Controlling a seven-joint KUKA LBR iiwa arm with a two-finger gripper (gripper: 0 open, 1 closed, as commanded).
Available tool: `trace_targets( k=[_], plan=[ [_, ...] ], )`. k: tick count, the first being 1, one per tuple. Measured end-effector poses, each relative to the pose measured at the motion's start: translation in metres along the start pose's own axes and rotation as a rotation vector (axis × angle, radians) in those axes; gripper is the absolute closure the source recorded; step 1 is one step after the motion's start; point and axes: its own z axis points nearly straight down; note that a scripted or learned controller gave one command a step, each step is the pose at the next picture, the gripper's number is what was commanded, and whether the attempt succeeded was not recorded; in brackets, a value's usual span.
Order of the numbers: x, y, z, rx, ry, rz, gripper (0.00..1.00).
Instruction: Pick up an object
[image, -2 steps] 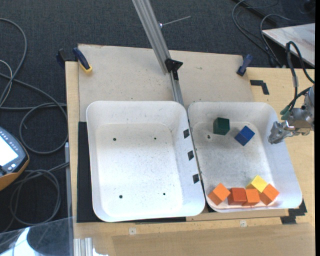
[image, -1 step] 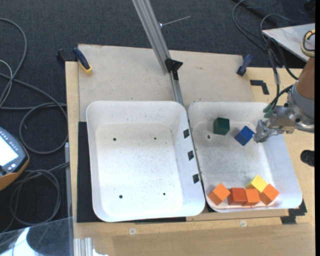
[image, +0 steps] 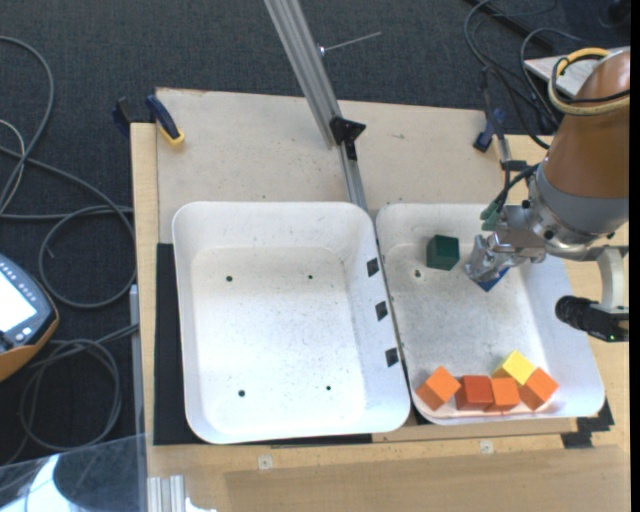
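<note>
1. From the camera view above the bench, we count two shallow white bins side by side: the left bin (image: 275, 320) and the right bin (image: 455, 330).
2. In the right bin we count six small blocks: one dark green cube (image: 442, 251) near the far wall, one blue block (image: 488, 280), and along the near edge a row of three orange blocks (image: 437, 388) and one yellow block (image: 518, 366) touching them.
3. The bins look like smooth, speckled plastic with rounded corners; the blocks are matte and hard-edged.
4. The gripper (image: 487, 268) hangs over the right bin, with the blue block showing at its fingertips; we cannot tell whether the fingers are clamped on it or merely around it.
5. The green cube sits just beside the gripper, to its left, apart from it.
</note>
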Motion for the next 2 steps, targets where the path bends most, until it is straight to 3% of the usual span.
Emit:
trace_targets(
  k=[1,2],
  plan=[
    [0.057,0.014,0.001,-0.001,-0.002,0.0,1.0],
    [0.114,0.011,0.001,0.001,0.0,0.0,1.0]
  ],
)
